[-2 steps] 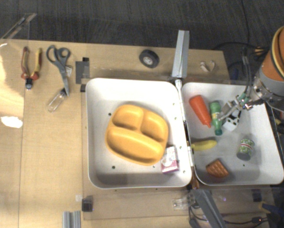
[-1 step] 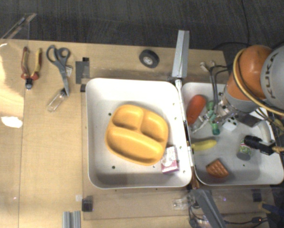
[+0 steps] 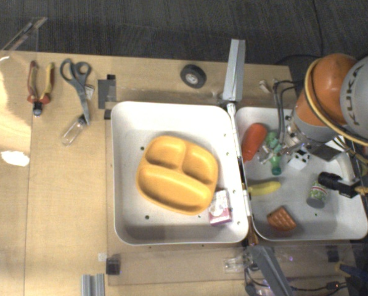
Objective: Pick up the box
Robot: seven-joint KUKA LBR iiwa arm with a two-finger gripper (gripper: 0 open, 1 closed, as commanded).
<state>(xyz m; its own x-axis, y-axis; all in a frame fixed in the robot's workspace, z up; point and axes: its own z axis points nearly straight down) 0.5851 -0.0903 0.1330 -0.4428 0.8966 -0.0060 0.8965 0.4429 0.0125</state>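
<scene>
Though apart, box [image 3: 220, 206] in left bin, tool [image 3: 276, 159] (grip state unclear) over right.

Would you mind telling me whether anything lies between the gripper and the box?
Yes: the gripper hangs in the right bin, the box lies in the left bin, so the bins' adjoining rims and the banana lie between.
</scene>
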